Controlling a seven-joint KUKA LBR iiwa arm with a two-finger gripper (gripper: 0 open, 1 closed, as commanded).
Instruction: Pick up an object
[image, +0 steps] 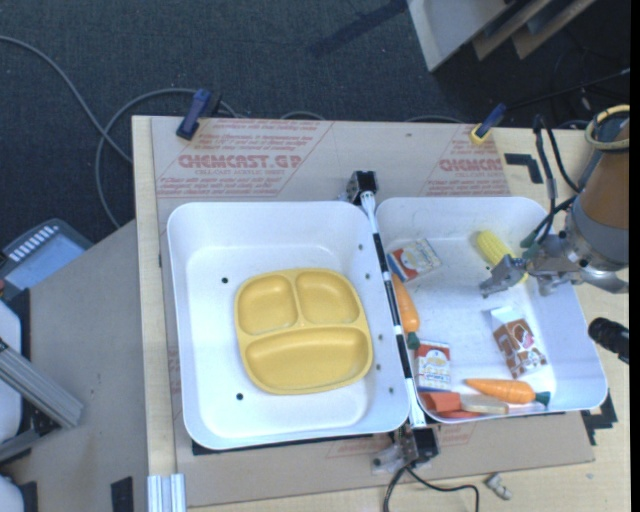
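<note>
My gripper (505, 276) hangs low over the right bin (592, 372), near its far right side, with the arm coming in from the right edge. A yellow corn cob (491, 246) lies just up and left of it, close but apart. A brown snack packet (518, 346) lies below the gripper. Further left are a red and white carton (413, 259), an orange carrot (405, 306) along the divider and a small carton (433, 366). Another carrot (506, 390) rests at the near rim. Nothing shows in the gripper's grasp.
The left bin (182, 300) holds a yellow divided plate (300, 330). A red piece (445, 403) lies in the right bin's near left corner. Cables run along the bench's right side by the arm. Blue and yellow clamps hold the board at the back.
</note>
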